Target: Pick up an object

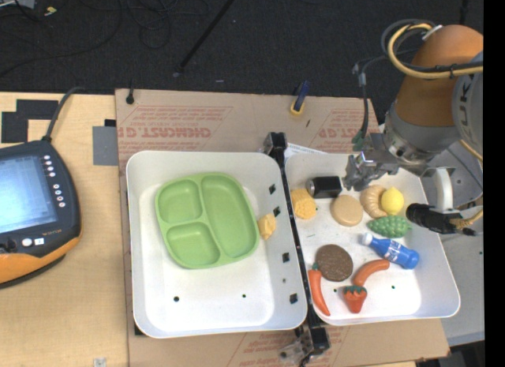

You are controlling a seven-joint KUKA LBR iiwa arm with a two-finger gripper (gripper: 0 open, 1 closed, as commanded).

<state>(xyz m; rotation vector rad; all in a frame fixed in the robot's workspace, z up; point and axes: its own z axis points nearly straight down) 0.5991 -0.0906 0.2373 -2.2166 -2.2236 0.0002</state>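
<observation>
The gripper (361, 170) hangs over the upper part of the right bin (442, 298), at the end of the grey arm (434, 113) with its orange band. Whether its jaws are released or clenched cannot be determined from this slanted view; no object is visible between them.

Nearest items, read from the gripper as clock centre:
- At 8 o'clock, just beside it: a small black block (324, 187), smooth and box-shaped.
- At 7 o'clock: a pale tan rounded piece (346, 210), matte and bun-like.
- At 5 o'clock: a ridged tan pastry shape (372, 200) touching a glossy yellow lemon (391, 200).
- Farther at 5 o'clock: a knobbly green vegetable piece (389, 226), then a blue plastic bottle (393, 251) lying on its side.
- At 6 o'clock, well apart: a dark brown flat disc (335, 263), an orange-red sausage shape (370, 271) and a red pepper with green stem (354, 298).
- At 8 o'clock, against the left wall of the bin: a bumpy yellow corn piece (303, 204); lower, a slim red chilli (319, 291).

The left bin (197, 314) is a shallow white tray with rounded corners. It contains a light green three-compartment plate (207, 220); its compartments hold nothing. A small yellow lump (267, 226) lies just beside the plate at its 3 o'clock edge.

Both bins rest on a brown cardboard sheet (205, 125). A pendant with a screen (31, 207) lies at far 9 o'clock.
</observation>
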